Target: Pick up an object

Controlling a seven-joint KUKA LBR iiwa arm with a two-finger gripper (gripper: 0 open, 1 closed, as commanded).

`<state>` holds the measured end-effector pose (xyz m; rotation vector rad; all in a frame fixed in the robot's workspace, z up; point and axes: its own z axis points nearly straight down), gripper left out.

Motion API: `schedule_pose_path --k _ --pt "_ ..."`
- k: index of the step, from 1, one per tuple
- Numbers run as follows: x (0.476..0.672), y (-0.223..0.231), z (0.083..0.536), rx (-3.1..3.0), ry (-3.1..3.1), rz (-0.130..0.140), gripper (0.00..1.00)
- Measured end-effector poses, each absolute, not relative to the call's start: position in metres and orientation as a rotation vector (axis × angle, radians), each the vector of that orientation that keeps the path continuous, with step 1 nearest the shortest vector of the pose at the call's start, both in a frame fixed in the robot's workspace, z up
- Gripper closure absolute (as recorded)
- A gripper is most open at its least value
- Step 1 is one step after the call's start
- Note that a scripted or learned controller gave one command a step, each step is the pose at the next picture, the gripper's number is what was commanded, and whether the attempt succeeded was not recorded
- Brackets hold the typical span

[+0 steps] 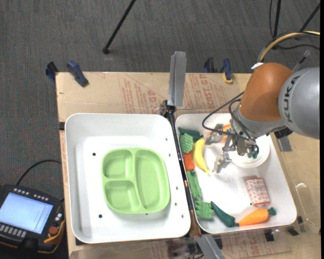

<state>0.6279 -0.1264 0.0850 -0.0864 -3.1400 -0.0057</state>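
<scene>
My gripper point(233, 156) hangs over the upper middle of the right bin point(285, 183), fingers open with nothing between them. A yellow banana point(200, 155) lies just to its left. Beside the banana sit a knobbly green toy point(187, 142) and a small orange piece point(189, 164). Partly hidden under the wrist, a white round dish point(261, 156) rests to the gripper's right. Below it lies a pink box point(257, 191). A toy carrot point(249, 217) with a dark green top lies along the bin's front edge.
A long green toy point(198, 197) runs down the right bin's left wall. The left bin point(81, 144) holds a light green divided plate point(135, 180). A pendant with a screen point(24, 216) sits at the bottom left, off the bench.
</scene>
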Motion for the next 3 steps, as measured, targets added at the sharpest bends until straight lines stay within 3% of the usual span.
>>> schedule_pose_path --k 1,2,3 --pt "0.614 -0.078 0.084 -0.129 -3.136 -0.002 0.00" --pt "0.616 -0.085 0.095 -0.130 -3.140 0.015 1.00" --pt "0.500 -0.088 0.087 -0.356 -3.122 0.008 1.00"
